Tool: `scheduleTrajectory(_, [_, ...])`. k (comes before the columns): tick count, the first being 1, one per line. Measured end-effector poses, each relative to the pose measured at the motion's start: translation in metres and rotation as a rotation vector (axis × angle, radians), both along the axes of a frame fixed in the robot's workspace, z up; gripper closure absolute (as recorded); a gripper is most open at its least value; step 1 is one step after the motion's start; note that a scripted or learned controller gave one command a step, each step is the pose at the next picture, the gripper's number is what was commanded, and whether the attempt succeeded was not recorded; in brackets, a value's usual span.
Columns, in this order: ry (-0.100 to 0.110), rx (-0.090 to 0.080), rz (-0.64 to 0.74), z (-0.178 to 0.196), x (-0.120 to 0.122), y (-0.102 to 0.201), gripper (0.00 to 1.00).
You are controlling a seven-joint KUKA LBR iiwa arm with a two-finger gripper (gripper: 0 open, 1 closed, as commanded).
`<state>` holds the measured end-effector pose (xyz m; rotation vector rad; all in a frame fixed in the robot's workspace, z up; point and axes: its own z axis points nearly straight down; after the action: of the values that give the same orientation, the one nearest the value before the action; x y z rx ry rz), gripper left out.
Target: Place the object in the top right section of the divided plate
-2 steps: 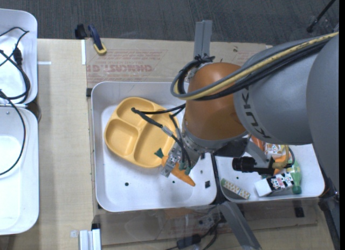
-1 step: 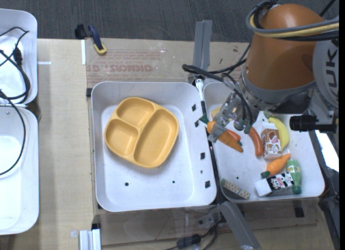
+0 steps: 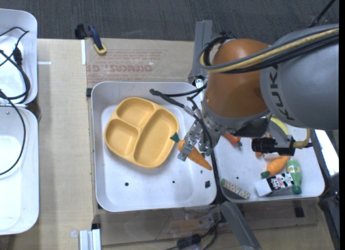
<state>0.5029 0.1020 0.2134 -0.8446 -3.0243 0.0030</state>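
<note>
**Jaws down on carrot beside plate, left bin**

The arm (image 3: 242, 82) comes in from the right of the frame and covers the joint between the two bins. Its wrist points down and left, and the jaws sit at frame centre, right over the carrot (image 3: 200, 160). Cannot tell how wide the jaws stand or whether they grip anything: the wrist and cables hide the tips.

The carrot lies on the floor of the left bin (image 3: 145, 192), by that bin's right wall. It is tilted, with the green top up-left and the orange tip down-right. The green top is just beside the lower right rim of the plate (image 3: 151, 141); contact with the rim is unclear. The carrot is outside the plate.

The plate is yellow with three sections and sits flat in the upper left half of the left bin. A black bit (image 3: 207, 184) lies on the floor below the carrot.

In the right bin (image 3: 242, 171):
- an orange item (image 3: 277, 164) at right
- a bottle (image 3: 281, 181) with a green end, on its side just below the orange item
- a speckled strip (image 3: 235, 188) by the lower rim
- a small orange piece (image 3: 232, 138) near the wrist

On the desk (image 3: 59, 136), a cardboard sheet (image 3: 126, 63) lies above the left bin, and a blue-yellow clamp (image 3: 94, 39) is at upper left.
</note>
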Motion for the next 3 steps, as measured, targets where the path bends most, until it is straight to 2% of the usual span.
scheduleTrajectory(1, [-0.001,0.0,-0.076,0.012,0.052,0.086,1.0])
scheduleTrajectory(2, [-0.001,0.0,0.097,0.012,-0.002,0.118,1.0])
scheduleTrajectory(3, [0.0,0.0,0.097,-0.004,-0.025,0.071,1.0])
